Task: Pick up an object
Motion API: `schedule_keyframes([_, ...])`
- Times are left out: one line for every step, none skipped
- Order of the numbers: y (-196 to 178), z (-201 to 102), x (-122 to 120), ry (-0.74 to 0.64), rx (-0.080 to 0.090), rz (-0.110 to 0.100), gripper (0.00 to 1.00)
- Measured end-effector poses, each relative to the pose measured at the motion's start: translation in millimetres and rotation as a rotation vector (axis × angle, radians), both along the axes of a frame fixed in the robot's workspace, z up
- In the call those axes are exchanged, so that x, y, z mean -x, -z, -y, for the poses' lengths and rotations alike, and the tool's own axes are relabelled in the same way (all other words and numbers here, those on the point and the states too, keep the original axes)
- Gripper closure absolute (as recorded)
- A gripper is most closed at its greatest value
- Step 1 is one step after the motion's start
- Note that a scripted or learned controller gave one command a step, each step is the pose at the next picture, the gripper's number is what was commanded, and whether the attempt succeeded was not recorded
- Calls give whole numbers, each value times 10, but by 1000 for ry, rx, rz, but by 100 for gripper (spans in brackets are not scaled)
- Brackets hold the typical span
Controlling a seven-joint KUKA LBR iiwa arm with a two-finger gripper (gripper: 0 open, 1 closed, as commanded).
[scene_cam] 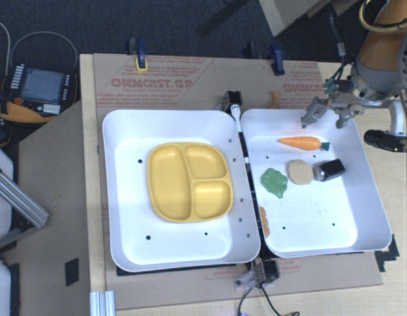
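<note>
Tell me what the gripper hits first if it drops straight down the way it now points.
Probably bare floor of the right bin near its far rim. The gripper, fingers spread, hangs just beyond the carrot; the carrot lies slightly nearer the camera, so it may be missed, though depth is hard to judge from this slant.

A yellow divided plate [189, 180] lies in the left bin [124, 242], near its middle. The right bin [368, 232] sits just beside it on the cardboard-covered worktop [190, 71]. Two blue clamps [140, 52] grip the worktop's far edge. A handheld control screen [39, 87] rests at far left.
</note>
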State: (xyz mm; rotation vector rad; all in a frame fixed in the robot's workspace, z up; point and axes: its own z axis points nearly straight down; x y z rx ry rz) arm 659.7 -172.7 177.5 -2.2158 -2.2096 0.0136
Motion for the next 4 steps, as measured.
schedule_keyframes([-103,-5,-35,-3,3,16,0])
schedule_keyframes([405,-111,-27,-5,2,10,0])
schedule_keyframes([935,-117,-20,-4,2,10,0])
schedule_keyframes([791,-116,-37,-5,4,16,100])
